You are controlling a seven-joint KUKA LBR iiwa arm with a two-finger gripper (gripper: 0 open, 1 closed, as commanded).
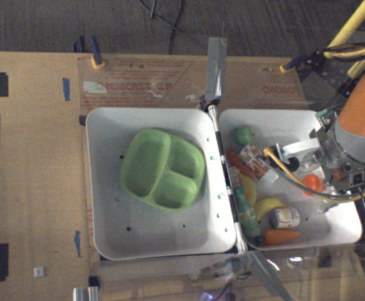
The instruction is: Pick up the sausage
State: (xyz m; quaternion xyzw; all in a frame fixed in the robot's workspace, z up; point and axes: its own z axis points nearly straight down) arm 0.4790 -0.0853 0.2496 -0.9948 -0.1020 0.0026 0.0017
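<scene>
The sausage [234, 160] is a reddish-brown stick lying at a slant against the left wall of the right bin [345, 231], partly tucked under a small printed carton [253, 158]. My gripper [334, 171] hangs over the right side of that bin, well to the right of the sausage, below the grey wrist and orange band. An orange ball [312, 182] lies just left of the gripper. I see nothing held in the gripper.
A green divided plate [163, 168] sits in the left bin [107, 231]. The right bin also holds a green fruit [244, 133], a banana [248, 190], a lemon [267, 205], a can [285, 218], a carrot [281, 236] and a green bottle [245, 213].
</scene>
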